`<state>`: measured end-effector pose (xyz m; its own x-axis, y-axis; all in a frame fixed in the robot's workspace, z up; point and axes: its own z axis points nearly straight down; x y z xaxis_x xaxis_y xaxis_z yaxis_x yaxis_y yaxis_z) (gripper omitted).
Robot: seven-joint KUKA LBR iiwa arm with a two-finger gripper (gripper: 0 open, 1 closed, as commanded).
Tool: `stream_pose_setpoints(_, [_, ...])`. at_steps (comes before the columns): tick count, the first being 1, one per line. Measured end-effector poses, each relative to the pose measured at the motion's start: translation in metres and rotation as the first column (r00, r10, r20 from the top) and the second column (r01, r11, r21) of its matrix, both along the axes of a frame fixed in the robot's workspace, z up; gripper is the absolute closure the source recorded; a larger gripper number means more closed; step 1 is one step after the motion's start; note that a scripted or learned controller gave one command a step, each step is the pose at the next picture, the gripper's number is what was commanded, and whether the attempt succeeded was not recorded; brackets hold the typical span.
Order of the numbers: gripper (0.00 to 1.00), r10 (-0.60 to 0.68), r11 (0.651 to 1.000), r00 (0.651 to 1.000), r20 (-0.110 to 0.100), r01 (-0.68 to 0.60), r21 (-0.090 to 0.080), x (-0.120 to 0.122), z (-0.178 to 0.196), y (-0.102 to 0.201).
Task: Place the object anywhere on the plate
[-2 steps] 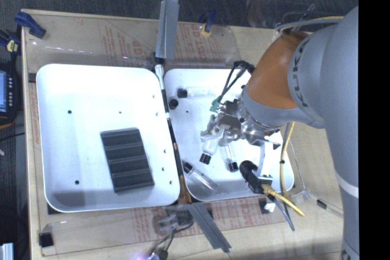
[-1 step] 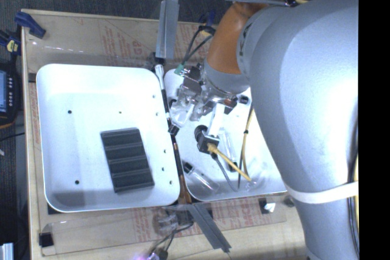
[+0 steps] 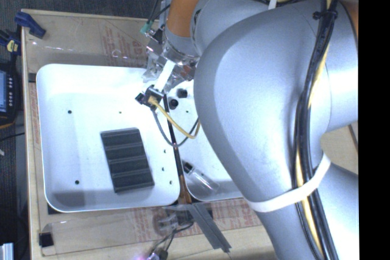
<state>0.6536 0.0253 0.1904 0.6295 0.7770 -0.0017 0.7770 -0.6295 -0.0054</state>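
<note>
1. My arm [image 3: 268, 100], grey with the orange band at the far end of the wrist, bulks across the right of the scene and covers most of the right bin [image 3: 210, 189].
2. The left bin [image 3: 61, 88], white and shallow, has bare floor except for one item.
3. That item is a dark ribbed rectangular slab [image 3: 127, 159], lying flat toward the near side of the left bin. It may be the plate, though that is a judgement; I see nothing round or dish-like.
4. My gripper [image 3: 159, 79] hangs over the far right corner of the left bin, close to the seam between bins. Cannot tell whether it is released, clenched, or grasping anything; the tip is a tangle of small dark and white parts.
5. A yellow cable [image 3: 177, 128] loops down from the wrist along the seam.
6. A small clear-looking object [image 3: 200, 178] sits in the exposed near corner of the right bin; possibly the task's object, too small to be sure.

Risks, as I judge them:
- The arm hides the right bin, so a reach could miss.
- The cable loop could snag on a bin rim.
- A release here would land well apart from the slab.

Writing: faint reddish print on the bench board [image 3: 122, 39], unreadable.
</note>
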Motion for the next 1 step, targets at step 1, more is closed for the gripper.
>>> stream_pose_setpoints(1, [1.0, -0.042, 0.999, 0.999, -0.003, 0.042, -0.001, -0.0275, -0.0003, 0.062])
